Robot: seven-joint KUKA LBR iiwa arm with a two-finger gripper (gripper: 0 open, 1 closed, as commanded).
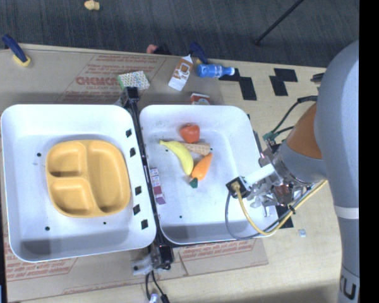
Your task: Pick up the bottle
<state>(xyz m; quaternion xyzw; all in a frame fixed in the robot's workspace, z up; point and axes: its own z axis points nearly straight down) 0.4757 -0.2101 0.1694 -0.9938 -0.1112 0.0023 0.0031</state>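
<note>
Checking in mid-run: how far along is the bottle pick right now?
Nothing looks done yet. The blue bottle lies on its side on the bench beyond the right bin, outside both bins. In hand: the gripper sits low at the right bin's right edge, far from the bottle. Left: reach over to the bottle, grasp it and lift.

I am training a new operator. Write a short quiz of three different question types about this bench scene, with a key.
1. True or false: the blue plastic bottle lies inside the right white bin.
2. Which bin holds the yellow divided plate: A left, B right?
3. Fill in: the orange carrot lies beside the yellow ______.

Key: 1 false, it lies on the bench behind that bin; 2 A; 3 banana.
</note>
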